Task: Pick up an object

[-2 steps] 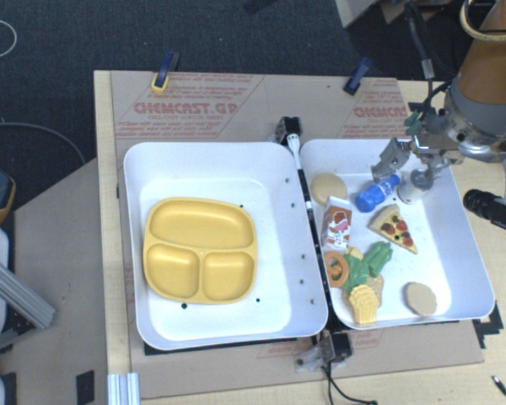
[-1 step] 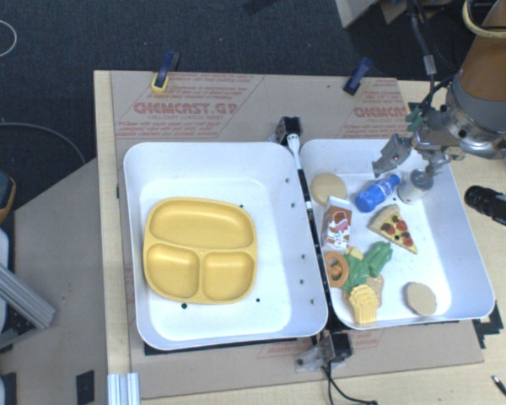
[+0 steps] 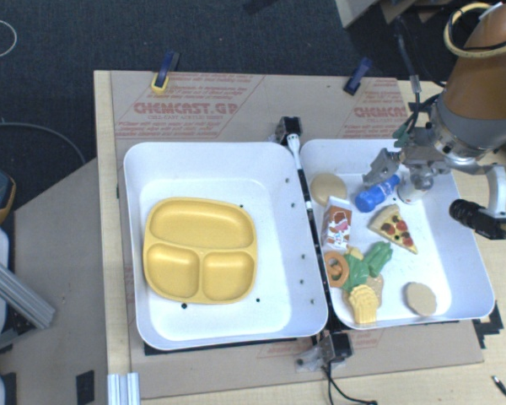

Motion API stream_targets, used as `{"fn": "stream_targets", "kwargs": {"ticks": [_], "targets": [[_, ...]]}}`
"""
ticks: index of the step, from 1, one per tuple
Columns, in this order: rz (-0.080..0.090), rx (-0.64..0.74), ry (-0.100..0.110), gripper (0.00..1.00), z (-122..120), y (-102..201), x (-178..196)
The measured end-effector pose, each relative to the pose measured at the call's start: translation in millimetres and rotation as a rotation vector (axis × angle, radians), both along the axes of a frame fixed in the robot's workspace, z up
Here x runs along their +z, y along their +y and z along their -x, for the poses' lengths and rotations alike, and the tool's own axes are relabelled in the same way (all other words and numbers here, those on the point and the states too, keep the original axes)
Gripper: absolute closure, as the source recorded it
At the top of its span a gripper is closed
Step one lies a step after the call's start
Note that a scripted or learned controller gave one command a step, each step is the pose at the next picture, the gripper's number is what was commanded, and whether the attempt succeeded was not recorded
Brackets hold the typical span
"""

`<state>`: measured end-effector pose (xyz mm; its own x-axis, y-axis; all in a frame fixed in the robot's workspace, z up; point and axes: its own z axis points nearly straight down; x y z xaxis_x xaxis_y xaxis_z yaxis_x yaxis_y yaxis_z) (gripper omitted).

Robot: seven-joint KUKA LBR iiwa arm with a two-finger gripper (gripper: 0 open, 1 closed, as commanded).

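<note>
My gripper (image 3: 399,178) hangs low over the back of the right bin (image 3: 464,289). It looks open, one grey finger (image 3: 381,167) to the left and the other to the right. A blue bottle (image 3: 373,197) with a white end lies slanted just below and left of the fingertips, its upper end under the gripper. Whether the fingers touch it is unclear. A pizza slice (image 3: 395,226) lies right in front of the bottle.
The right bin also holds a beige round piece (image 3: 327,188), a red and white carton (image 3: 338,226), a pretzel (image 3: 336,268), a green toy (image 3: 373,260), a yellow corn cob (image 3: 363,304) and a tan cookie (image 3: 420,298). A yellow divided tray (image 3: 201,250) lies in the left bin (image 3: 143,171).
</note>
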<state>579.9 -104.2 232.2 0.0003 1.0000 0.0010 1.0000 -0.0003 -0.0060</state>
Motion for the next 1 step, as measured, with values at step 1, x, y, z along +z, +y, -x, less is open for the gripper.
{"fn": "stream_targets", "kwargs": {"ticks": [1], "targets": [[0.000, 0.000, 0.000, 0.00, 1.7, 0.9, -42.9]]}}
